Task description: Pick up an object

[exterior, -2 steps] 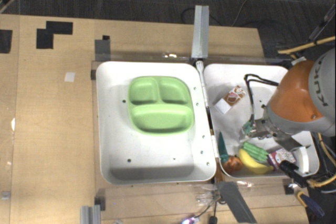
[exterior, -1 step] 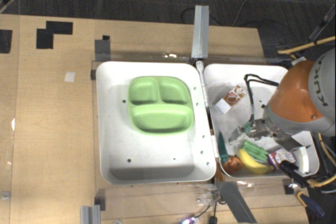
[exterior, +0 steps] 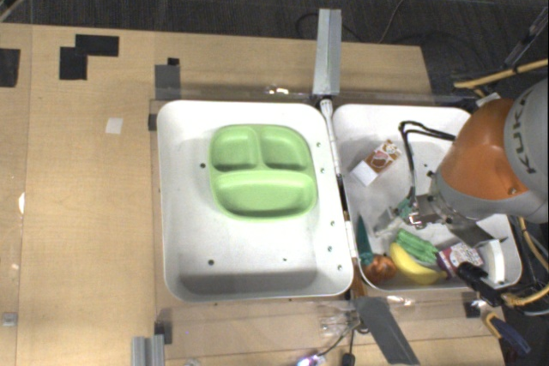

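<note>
In the right bin [exterior: 390, 120], I have the gripper [exterior: 410, 217] lowered over the cluttered near corner, just above the banana [exterior: 412, 263] and a green object [exterior: 418, 246]. I cannot tell its grip. The green tray [exterior: 260, 170] sits apart in the left bin [exterior: 184, 210].

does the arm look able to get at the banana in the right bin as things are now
Probably yes. The banana lies near the right bin's front edge with its top bare, and the gripper hangs just above it. A green thing leans on its upper side and may crowd a grasp.
</note>
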Controlling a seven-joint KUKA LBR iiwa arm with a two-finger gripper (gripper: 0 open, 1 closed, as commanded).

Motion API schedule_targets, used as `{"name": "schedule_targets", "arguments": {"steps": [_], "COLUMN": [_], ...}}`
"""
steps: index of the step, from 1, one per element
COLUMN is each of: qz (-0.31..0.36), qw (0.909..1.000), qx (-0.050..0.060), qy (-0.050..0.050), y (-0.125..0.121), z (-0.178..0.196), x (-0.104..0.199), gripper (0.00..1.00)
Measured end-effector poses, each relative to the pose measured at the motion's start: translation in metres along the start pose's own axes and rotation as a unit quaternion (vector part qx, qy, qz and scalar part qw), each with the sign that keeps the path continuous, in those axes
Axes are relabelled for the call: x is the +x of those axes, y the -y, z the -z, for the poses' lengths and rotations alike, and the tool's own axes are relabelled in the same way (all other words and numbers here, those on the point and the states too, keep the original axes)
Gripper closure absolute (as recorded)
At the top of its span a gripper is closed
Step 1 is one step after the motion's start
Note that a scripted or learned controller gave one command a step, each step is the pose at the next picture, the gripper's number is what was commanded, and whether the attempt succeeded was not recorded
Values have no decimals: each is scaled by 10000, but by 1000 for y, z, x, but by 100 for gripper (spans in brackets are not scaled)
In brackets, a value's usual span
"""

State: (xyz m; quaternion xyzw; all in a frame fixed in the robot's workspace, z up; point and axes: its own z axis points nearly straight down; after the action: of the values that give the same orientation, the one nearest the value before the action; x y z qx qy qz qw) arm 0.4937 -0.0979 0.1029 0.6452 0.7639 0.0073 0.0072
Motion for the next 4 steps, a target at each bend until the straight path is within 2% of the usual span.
{"name": "schedule_targets", "arguments": {"steps": [1, 2, 3, 4], "qz": [125, 510, 560, -75], "qw": [9999, 9985, 9983, 10000], "qx": [79, 201, 161, 56], "qy": [0, -64, -43, 25], "y": [-67, -150, -154, -97], "z": [16, -10, 3, -16], "x": [-11, -27, -26, -120], "gripper": [0, 0, 100, 100]}}
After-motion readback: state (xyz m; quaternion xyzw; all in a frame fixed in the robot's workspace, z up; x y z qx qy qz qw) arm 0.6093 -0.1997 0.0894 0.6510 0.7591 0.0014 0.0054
